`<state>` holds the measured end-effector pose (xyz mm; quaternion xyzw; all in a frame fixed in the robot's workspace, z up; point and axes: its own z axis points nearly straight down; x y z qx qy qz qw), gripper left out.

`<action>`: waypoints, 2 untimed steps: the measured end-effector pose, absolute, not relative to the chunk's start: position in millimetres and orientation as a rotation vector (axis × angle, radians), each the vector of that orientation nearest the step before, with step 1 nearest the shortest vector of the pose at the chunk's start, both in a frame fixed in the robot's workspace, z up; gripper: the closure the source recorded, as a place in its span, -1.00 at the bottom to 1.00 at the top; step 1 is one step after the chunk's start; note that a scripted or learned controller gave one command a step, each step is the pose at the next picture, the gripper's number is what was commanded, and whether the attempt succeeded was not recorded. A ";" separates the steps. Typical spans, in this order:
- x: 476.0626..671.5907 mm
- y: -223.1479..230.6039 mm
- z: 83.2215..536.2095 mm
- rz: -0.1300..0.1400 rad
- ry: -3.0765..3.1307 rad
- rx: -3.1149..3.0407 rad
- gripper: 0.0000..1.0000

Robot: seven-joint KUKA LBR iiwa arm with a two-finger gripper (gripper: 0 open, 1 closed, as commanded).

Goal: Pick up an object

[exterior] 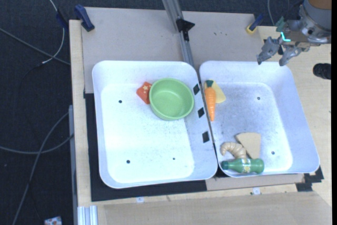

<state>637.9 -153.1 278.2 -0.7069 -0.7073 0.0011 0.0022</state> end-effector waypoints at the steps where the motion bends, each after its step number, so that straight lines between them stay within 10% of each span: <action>1: 638.3 -153.1 279.3 0.001 -2.221 -2.218 -1.00; 2: 635.3 -155.0 235.7 0.006 -2.219 -2.217 -1.00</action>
